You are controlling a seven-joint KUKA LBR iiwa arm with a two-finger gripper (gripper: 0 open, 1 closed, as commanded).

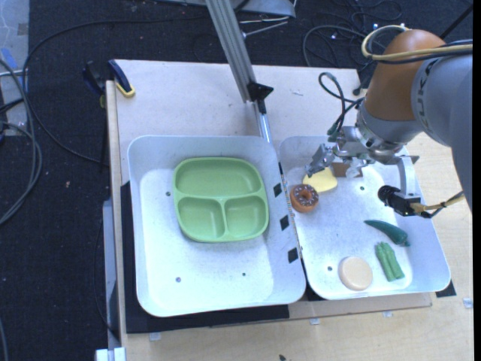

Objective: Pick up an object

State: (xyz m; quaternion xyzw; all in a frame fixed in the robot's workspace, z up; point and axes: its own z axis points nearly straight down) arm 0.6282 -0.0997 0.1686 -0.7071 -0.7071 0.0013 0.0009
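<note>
camera view has me low over the back corner of the right bin (421, 265), my gripper (328, 164) dipped just above the yellow piece (323, 180), which looks like a wedge of toy cheese lying flat on the bin floor; whether my fingers are spread or pinched i cannot tell from this slant, the wrist hides the tips, and i see nothing clearly between them, so i won't claim a hold; the doughnut (304, 197) with its sprinkles sits just beside the yellow piece, touching or close to it on the side nearer the divider, and that's the crowding i have to mind; to do this well, i judge, i should come straight down with the fingers straddling the short way across the yellow piece, away from the doughnut, so one tip doesn't land on it and shove both along; the bin wall at the back is near too, so a tilted approach could scrape it; close gently, since a flat piece may skid on the smooth white floor, then lift straight up and check something is actually caught; further off in the same bin lie a dark green pepper (388, 232), a bundle of green beans (388, 261) and a pale round biscuit (355, 272), all well apart from me; the left bin (150, 277) carries a green divided plate (222, 198), no concern here.
</note>
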